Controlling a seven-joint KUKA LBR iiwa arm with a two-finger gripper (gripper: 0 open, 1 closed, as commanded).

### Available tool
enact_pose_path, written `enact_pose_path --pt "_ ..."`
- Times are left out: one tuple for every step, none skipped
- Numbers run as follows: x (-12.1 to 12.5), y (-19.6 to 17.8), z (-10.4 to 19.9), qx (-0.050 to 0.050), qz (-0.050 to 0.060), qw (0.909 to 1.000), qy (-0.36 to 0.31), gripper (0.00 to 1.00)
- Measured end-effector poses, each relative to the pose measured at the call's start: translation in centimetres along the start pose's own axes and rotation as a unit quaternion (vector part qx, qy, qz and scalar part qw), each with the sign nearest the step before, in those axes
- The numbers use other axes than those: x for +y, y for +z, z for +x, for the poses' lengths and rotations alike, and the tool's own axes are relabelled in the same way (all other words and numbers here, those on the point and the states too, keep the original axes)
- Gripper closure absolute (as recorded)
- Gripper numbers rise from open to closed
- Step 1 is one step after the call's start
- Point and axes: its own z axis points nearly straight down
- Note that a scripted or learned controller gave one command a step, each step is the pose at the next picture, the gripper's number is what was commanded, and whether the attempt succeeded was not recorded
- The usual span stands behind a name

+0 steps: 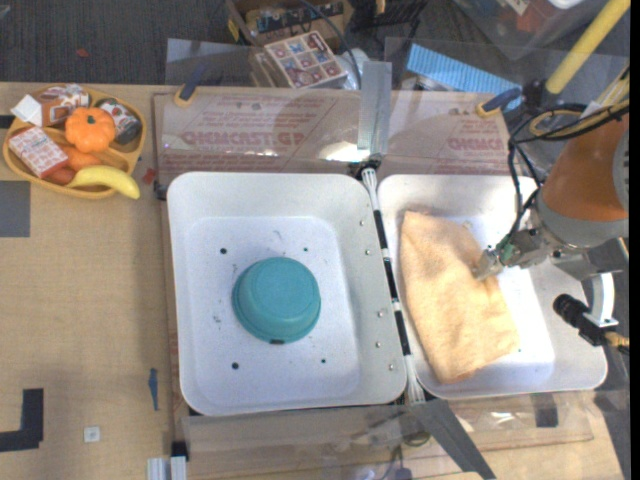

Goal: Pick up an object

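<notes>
The arm (pixel 590 183) reaches in from the right over the right-hand bin (pixel 570 368). The gripper (pixel 493 261) sits at the upper right edge of a tan folded towel (pixel 455 298), which lies at a slant across the left and middle part of that bin. The gripper tip appears to touch, or sit just above, the cloth edge. Whether the gripper is spread or closed cannot be told from this view, and no cloth is visible between its parts, so no hold can be confirmed.

Step in hand, as judged: descent and closure on the towel's edge.

1. Press down far enough for the cloth to bunch at the tip. A flat towel offers little to pinch, so a shallow closure is likely to slip off.
2. Close on a fold or on the raised edge rather than on the flat centre.
3. Lift straight up and slowly. The towel is limp and will drape, and its lower end may drag along the bin floor and rim.
4. Confirm that the cloth leaves the bin floor before moving sideways.

A teal bowl (pixel 277 299) lies upside down in the middle of the left-hand bin (pixel 200 218), well apart from the gripper. A tray of toy food (pixel 72 140) stands on the bench at the far left.
</notes>
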Motion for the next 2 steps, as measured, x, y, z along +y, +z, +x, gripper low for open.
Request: enact_pose_path --pt "-1.01 -1.05 1.25 0.003 0.006 1.0000 -0.001 1.00" --pt "-1.02 -1.05 1.24 0.003 0.006 1.0000 -0.001 0.00"
